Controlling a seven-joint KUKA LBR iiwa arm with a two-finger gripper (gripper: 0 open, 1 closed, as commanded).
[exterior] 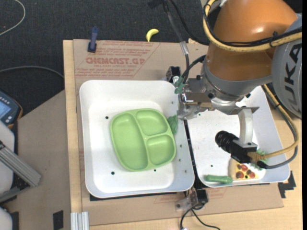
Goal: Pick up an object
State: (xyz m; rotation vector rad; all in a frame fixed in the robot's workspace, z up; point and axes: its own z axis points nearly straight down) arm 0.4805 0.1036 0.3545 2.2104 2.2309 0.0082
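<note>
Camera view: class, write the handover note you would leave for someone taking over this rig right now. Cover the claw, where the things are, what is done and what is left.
Claw: low over the seam between the two bins, beside the plate's right rim. No grasp can be confirmed.
Things: the green divided plate lies flat in the left bin. A green pod-shaped piece and a yellow piece with red spots lie along the near edge of the right bin.
Done: nothing visibly lifted.
Left: grip one thing and raise it clear of its bin.
</note>
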